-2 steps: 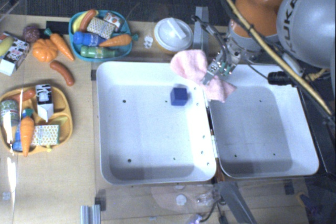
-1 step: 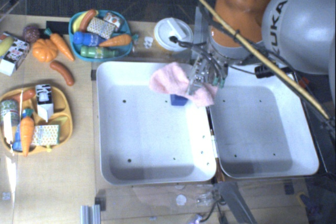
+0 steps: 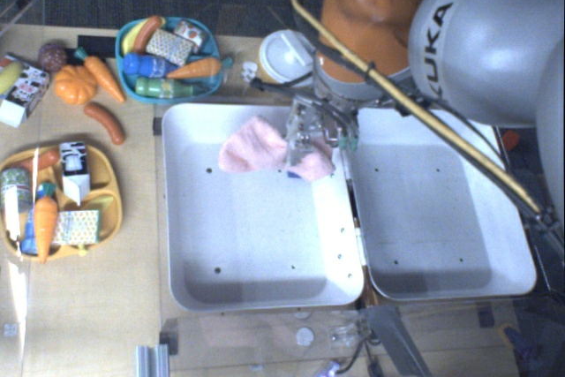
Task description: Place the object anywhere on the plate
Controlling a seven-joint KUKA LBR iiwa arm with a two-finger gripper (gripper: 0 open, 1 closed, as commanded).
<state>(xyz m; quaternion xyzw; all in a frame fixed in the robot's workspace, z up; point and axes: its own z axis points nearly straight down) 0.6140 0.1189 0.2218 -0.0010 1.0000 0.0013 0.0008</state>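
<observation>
A soft pink cloth (image 3: 256, 146) lies crumpled and flat at the back of the left white bin (image 3: 256, 234), near its right wall.

pink cloth (image 3: 253, 146), white bins (image 3: 256, 278), orange pumpkin (image 3: 74, 84), blue bowl (image 3: 132, 88)

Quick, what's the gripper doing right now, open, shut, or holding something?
Gripper: over the crumpled pink cloth in the left white bin; open or shut cannot be told.

A blue bowl (image 3: 168, 57) of toy food sits at eleven o'clock. A yellow dish (image 3: 60, 203) lies at nine o'clock. A small pumpkin (image 3: 74, 85), carrot (image 3: 108, 79) and sausage (image 3: 105, 123) lie between them.
</observation>
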